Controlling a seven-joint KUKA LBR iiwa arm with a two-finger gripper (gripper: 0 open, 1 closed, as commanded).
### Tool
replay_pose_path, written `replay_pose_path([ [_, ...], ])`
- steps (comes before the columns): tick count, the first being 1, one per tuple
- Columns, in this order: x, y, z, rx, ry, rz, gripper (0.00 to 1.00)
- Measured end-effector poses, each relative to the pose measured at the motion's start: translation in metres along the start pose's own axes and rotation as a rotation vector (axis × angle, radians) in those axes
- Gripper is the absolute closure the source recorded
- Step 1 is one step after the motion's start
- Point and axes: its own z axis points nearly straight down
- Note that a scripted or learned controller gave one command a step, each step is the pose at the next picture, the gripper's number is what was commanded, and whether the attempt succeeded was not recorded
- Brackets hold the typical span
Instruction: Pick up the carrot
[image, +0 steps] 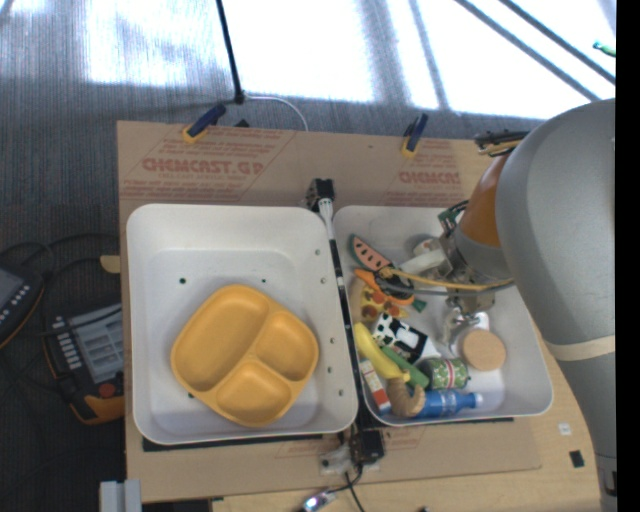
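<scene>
A smooth yellow plastic plate (245, 352) with three hollows lies in the left white bin (160, 240). Right of it, the claw (462, 322) hangs over jumbled toys; its grip cannot be told. Brown cardboard (200, 165) covers the table.

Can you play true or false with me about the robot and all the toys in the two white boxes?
1. The yellow plate lies in the left bin. True.
2. The yellow plate has food toys on it. False: its three sections are bare.
3. The toys are piled in the right bin. True.
4. The blue bottle stands upright in the left bin. False: it lies on its side near the front of the right bin.
5. The watermelon slice is near the back of the right bin. True.
6. The robot arm hangs over the left bin. False: it is over the right bin.
</scene>
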Motion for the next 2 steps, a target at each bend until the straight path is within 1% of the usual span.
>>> replay_pose_path([
  [1,0.068,-0.048,-0.096,0.004,-0.004,-0.005,0.0],
  [2,0.007,-0.016,0.0,0.004,-0.001,-0.061,0.0],
])
